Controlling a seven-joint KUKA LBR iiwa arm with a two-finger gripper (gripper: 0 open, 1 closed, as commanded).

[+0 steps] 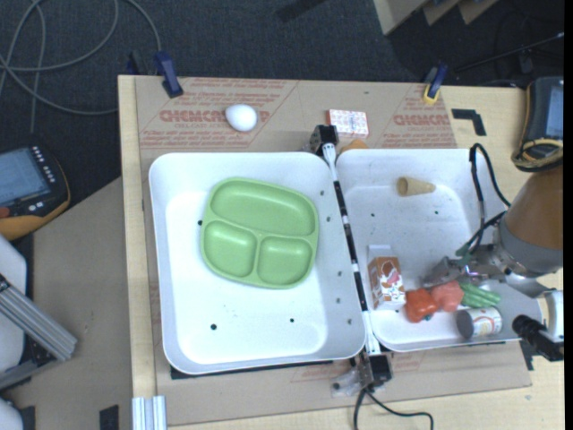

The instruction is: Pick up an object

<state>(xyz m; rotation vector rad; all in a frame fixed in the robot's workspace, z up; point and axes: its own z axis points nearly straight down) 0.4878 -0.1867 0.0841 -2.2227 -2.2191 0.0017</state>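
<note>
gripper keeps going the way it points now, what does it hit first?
Probably the red toy: the gripper points left and down into the right bin, and the toy lies just ahead of it. Depth is unclear from above.

Green divided plate [260, 232] in left bin [170, 240]

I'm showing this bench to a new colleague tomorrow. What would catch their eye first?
The green divided plate lying in the left bin stands out most. Next comes the clutter in the right bin's near corner: a red object and a small printed packet, with the gripper right above them. A white egg-shaped thing sits on the cardboard behind the bins.
</note>
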